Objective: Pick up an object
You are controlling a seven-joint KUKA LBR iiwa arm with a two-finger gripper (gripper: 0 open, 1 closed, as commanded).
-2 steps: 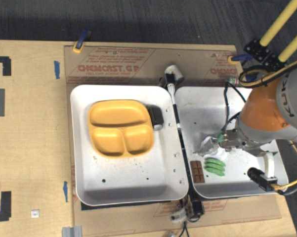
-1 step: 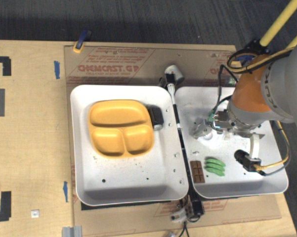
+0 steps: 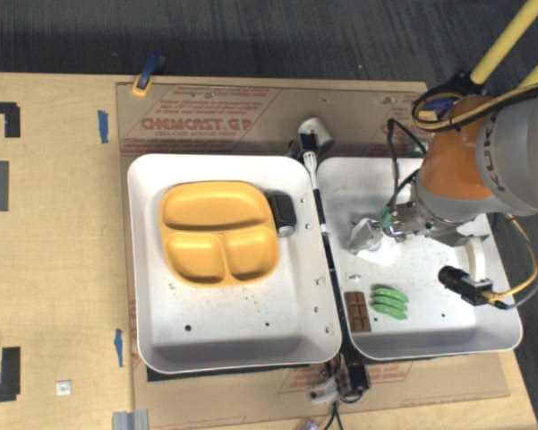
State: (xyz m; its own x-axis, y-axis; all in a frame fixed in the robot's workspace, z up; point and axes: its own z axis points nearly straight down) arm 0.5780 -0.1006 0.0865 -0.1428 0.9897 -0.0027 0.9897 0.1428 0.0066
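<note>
Lying near the front edge of the right white bin (image 3: 497, 330): a green ridged plastic piece (image 3: 389, 302), touching nothing, beside a small brown chocolate-like bar (image 3: 356, 311). Hovering mid-bin, well apart: the metal two-finger gripper (image 3: 369, 235), jaw state impossible to tell.

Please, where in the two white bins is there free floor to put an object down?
Left bin: a bare strip in front of the yellow tray. Right bin: bare floor right of the green object, near the front rim. It is crowded around the end effector and beside the brown bar.
</note>
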